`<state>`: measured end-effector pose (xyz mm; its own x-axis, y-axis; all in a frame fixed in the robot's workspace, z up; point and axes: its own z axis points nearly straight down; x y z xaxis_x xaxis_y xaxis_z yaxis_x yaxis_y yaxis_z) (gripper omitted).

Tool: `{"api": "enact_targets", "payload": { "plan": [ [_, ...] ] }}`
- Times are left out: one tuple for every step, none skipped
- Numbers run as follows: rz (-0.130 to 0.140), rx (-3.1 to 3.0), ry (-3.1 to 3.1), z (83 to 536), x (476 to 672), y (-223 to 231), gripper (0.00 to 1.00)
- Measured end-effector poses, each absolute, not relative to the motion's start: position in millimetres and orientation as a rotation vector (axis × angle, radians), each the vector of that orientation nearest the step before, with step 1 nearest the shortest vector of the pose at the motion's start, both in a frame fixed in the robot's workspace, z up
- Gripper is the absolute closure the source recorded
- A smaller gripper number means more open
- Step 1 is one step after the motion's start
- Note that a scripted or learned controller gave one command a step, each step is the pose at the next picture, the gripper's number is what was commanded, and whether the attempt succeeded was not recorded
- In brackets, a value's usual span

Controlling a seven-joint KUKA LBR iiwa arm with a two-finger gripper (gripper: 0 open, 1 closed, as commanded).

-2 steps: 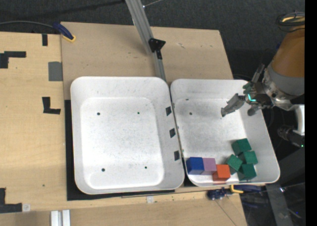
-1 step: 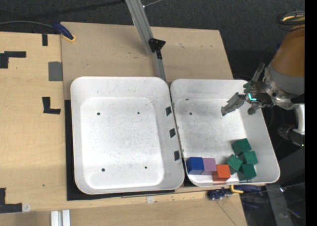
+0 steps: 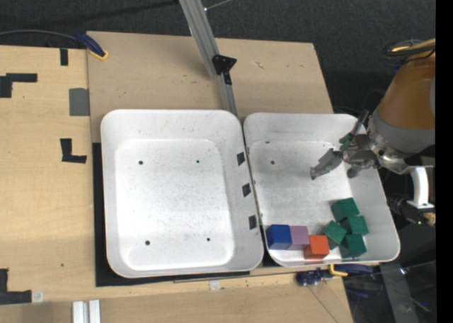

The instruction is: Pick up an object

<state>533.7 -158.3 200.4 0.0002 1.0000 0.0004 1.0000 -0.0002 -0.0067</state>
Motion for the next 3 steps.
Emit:
{"api": "enact_targets", "payload": {
  "plan": [
    [0.007, -2.216, -2.219, 154, 529.9, -151, 0.0],
    [0.007, -2.217, -2.218, 110, 525.8, -152, 0.0],
    [0.002, -2.217, -2.222, 122, 527.0, -151, 1.0]
  ]
}}
